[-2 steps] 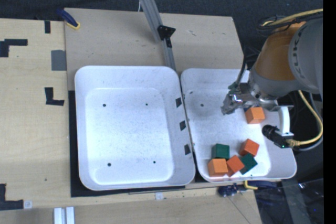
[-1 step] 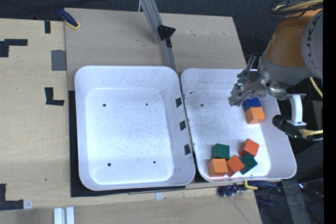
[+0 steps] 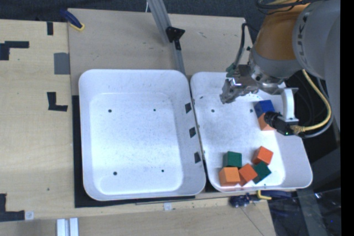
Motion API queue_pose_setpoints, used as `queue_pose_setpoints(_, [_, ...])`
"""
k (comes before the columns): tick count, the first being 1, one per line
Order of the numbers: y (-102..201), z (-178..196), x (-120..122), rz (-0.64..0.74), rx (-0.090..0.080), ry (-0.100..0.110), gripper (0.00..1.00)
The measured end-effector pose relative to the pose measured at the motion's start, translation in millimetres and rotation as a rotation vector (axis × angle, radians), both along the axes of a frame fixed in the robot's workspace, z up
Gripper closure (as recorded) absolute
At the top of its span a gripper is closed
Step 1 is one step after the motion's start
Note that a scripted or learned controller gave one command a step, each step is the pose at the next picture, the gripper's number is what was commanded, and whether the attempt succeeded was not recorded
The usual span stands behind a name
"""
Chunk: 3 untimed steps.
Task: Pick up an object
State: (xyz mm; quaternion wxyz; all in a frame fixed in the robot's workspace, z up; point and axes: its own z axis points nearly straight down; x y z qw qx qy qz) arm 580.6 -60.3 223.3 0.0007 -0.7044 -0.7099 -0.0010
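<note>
Hovering over the right bin (image 3: 213,119), my gripper (image 3: 229,95) (grip state unclear) hung apart from the blue block (image 3: 265,106); I judged a centred, straight descent best.

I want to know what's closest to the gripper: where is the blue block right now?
The blue block lies in the right bin, near its right edge, just right of the gripper, with an orange block directly below it.

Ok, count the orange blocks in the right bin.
4: three orange blocks cluster at the near end; a fourth peeks out under the arm's wrist. More may be hidden there.
</note>
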Motion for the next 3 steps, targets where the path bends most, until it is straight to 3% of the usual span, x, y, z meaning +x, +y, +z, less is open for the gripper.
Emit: queue_pose_setpoints(3, [155.4, -11.1, 40.9, -0.001, -0.001, 0.001, 1.00])
